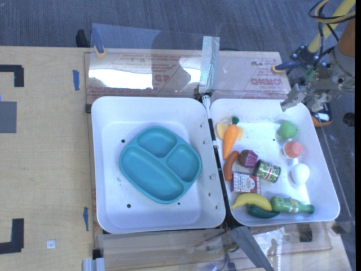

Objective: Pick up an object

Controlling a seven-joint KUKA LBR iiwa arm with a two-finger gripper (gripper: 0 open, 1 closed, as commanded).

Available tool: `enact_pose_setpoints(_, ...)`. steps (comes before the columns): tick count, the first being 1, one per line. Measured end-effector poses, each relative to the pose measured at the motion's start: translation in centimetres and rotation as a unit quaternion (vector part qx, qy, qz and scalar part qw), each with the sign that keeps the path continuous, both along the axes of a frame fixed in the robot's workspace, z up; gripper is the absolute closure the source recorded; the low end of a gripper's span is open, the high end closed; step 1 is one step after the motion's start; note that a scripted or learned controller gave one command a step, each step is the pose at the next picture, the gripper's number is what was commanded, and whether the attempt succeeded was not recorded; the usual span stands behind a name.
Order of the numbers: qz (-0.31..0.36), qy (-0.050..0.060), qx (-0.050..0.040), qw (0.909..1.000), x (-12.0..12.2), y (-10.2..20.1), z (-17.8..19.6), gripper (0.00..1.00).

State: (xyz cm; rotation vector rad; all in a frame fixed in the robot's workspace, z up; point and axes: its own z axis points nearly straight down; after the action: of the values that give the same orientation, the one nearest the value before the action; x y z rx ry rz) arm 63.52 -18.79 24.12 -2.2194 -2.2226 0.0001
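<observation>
Above right bin's (330, 199) far corner: tool (307, 97), grip state unclear; green ball (287, 130) near.

Red lettering on the clear panels (248, 75) is mirrored and unreadable.

The end effector (306, 95) hangs at the upper right, over the far right corner of the right bin (330, 168), just at its rim. It is a grey metal assembly, tilted, with its lower tip pointing down and left toward that corner. Behind it, farther up and right of the bin, yellow and black cables loop around the wrist. Whether its tips stand apart or together is too small to tell.
</observation>
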Motion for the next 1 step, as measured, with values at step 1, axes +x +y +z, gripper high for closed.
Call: enact_pose_setpoints(1, 0.036, 0.003, 0.0009, 0.9993, -8.38, 6.12, -10.36, 0.00)
